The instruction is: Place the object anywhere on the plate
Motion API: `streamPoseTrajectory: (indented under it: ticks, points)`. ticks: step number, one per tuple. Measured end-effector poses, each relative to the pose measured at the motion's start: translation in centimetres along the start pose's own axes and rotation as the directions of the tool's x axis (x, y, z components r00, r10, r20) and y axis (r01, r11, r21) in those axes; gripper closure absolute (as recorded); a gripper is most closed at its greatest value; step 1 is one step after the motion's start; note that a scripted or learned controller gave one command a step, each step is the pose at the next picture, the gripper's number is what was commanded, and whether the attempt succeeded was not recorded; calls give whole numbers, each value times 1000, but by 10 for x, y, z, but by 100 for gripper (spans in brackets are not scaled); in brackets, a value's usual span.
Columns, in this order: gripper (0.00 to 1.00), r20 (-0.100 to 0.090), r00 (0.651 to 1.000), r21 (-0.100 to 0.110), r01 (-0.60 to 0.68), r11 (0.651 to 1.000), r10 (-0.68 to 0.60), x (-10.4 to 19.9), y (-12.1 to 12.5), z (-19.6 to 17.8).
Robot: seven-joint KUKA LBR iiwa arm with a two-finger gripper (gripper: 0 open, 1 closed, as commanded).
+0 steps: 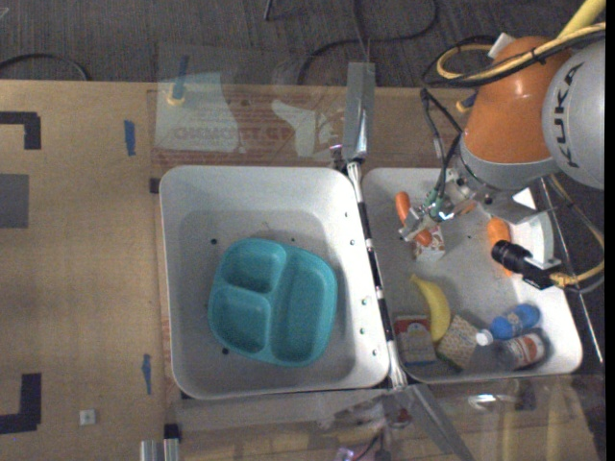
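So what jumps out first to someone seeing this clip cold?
The teal divided plate lying alone in the left bin draws the eye first. Next comes the orange-banded arm reaching in from the right, its claw low over the right bin, near a small carrot. A yellow banana lies amid clutter toward that bin's front.

"KUKA" on grey arm (577, 113); other print unreadable.
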State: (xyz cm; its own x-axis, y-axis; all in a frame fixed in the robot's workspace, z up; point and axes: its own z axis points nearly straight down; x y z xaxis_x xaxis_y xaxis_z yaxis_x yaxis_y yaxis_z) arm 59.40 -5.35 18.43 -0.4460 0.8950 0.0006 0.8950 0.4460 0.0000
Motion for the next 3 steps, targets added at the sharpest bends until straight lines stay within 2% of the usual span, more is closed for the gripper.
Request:
streamPoseTrajectory:
  ticks: [1, 2, 3]
  points:
    - [100, 0, 968, 0, 251, 968, -251, 71, 8, 0]
    - [100, 0, 694, -1, 720, 694, -720, 126, -18, 0]
    - [0, 0, 696, -1, 719, 696, -719, 125, -18, 0]
